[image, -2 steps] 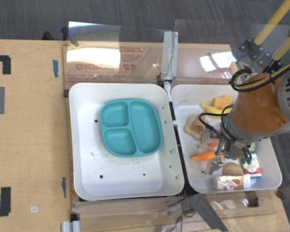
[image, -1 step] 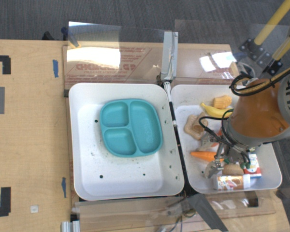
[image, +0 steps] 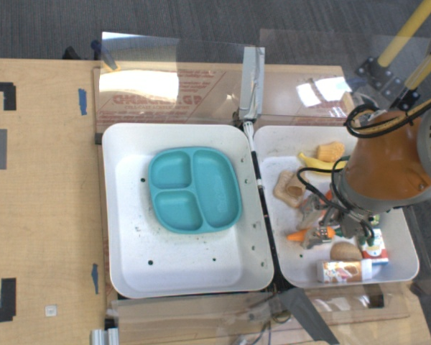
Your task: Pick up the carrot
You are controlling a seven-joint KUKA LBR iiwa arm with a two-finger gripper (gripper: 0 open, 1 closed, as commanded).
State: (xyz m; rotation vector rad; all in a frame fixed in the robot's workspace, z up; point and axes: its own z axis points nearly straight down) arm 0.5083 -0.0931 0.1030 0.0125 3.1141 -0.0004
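The pincer point(image: 317, 225) is hanging low in the right bin point(image: 399, 275), right over the carrot point(image: 299, 236); whether it is spread or closed cannot be told. A good grasp is calling for closing squarely across the carrot's narrow width. Bread point(image: 290, 187), a banana point(image: 314, 162) and a bottle point(image: 345, 270) are crowding close, leaving little room.

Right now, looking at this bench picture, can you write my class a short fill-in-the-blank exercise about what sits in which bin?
1. The teal divided plate lies in the ____ bin of the camera view.
2. That plate has ____ compartments.
3. The carrot lies in the right bin, just left of the robot's ____.
4. The banana is coloured ____.

Missing words: left; three; hand; yellow
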